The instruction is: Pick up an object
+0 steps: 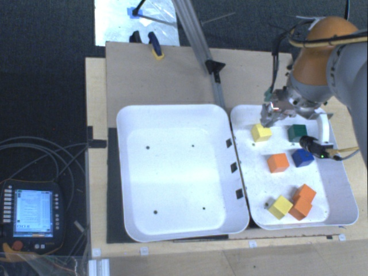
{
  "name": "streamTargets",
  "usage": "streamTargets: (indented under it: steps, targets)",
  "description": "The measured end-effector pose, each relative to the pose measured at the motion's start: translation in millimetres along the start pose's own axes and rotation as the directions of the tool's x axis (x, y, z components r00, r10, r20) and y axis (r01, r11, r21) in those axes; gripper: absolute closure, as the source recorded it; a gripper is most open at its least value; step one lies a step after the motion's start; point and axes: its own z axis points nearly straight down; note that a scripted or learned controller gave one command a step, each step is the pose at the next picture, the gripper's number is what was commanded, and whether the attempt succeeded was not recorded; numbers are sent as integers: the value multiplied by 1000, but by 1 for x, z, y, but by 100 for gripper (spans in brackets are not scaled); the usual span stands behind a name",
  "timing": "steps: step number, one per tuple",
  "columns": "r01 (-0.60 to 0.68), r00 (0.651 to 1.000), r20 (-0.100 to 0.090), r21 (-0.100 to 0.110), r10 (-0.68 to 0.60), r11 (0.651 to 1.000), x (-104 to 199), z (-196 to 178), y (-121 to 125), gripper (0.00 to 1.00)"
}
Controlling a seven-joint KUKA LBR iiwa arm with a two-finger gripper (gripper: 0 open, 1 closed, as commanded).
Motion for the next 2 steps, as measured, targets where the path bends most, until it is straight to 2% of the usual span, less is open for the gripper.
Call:
streamTargets:
  steps: [2]
  targets:
    - [1,1000,0,-1,-1,1000,-4,-89,10,100]
